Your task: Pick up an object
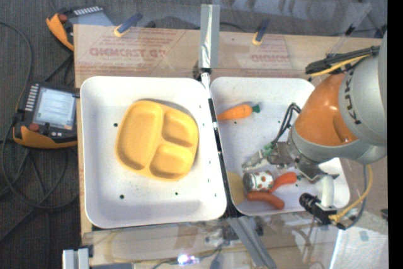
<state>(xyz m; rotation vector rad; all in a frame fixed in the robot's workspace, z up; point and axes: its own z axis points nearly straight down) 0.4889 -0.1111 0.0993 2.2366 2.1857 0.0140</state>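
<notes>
Your pincer (272,154) hung low in the right bin (252,88), its state impossible to tell, just up-right of the can (257,181) lying on its side near the front wall, its long axis roughly left-right, two sausages (267,200) alongside.

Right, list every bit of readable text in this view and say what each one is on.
"KU", white letters cut off at the frame's edge, on the grey arm.
"CHEMCAST GT" seems to be the faint red print on the brown masking paper behind the left bin; it repeats behind the right bin, too faint to read.
The handheld pendant's screen and the can's label are too small to read.
</notes>
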